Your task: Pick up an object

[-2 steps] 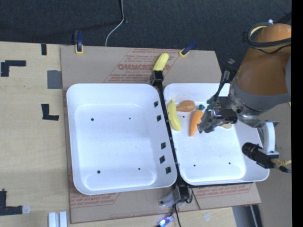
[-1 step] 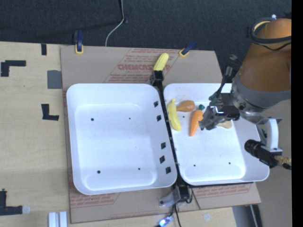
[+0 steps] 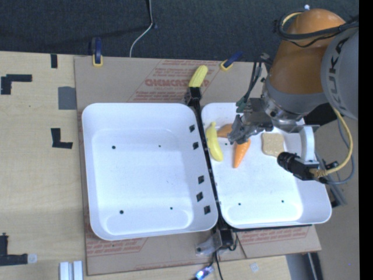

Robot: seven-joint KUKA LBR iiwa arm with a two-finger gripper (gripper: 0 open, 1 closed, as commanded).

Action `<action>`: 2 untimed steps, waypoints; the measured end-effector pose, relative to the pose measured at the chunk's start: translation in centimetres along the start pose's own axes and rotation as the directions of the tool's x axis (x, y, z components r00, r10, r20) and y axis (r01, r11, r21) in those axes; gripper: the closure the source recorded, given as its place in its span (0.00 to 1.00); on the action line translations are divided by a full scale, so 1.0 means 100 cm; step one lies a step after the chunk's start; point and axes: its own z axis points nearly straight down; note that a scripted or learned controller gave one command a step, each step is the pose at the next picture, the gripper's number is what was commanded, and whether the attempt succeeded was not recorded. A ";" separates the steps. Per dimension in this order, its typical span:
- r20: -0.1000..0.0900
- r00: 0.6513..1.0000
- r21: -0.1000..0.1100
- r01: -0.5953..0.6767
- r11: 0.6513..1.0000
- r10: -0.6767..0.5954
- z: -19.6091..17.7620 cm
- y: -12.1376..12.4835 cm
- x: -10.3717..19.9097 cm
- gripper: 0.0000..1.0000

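In the right bin (image 3: 274,206) a yellow banana (image 3: 214,144) lies along the left wall. An orange carrot (image 3: 240,153) lies just right of it, pointing down the view. A small orange piece (image 3: 224,131) sits between the banana's top and the gripper. A tan bread slice (image 3: 272,144) rests to the carrot's right. My gripper (image 3: 240,133) hangs low over the carrot's upper end, dark and seen from above. The arm's orange band (image 3: 303,45) and wrist cover the bin's far right corner.
The left bin (image 3: 140,168) stands beside the right one, joined by a black divider (image 3: 204,174). A yellow clamp (image 3: 198,76) and blue clamps (image 3: 232,59) hold the cardboard at the back. A black camera unit (image 3: 297,165) juts from the wrist over the right bin.
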 end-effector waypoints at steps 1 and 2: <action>0.000 1.000 0.001 -0.012 1.000 0.012 -0.006 -0.060 -0.081 1.00; -0.003 1.000 0.004 0.004 1.000 -0.004 0.034 -0.043 -0.010 1.00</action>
